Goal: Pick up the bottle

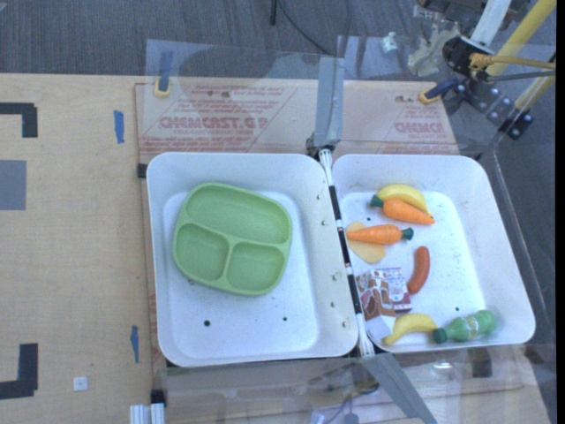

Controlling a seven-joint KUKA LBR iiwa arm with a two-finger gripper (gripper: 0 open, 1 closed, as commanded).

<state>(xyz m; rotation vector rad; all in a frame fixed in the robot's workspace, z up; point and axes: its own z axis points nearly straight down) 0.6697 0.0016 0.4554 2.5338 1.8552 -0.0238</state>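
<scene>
A small green bottle [464,327] lies on its side in the right bin [503,237], close to that bin's front right corner, with its dark green cap toward the left. A yellow banana [410,327] lies just to the left of the cap. My gripper [430,49] hangs beyond the far right corner of the bench, outside both bins and well away from the bottle. Nothing shows in its grasp.
The right bin also holds two orange carrots [408,210] [378,233], a second banana [402,193], a red sausage [419,269], a printed packet [385,291] and a pale yellow slice [367,252]. A green divided plate [232,237] rests in the left bin [163,263].
</scene>
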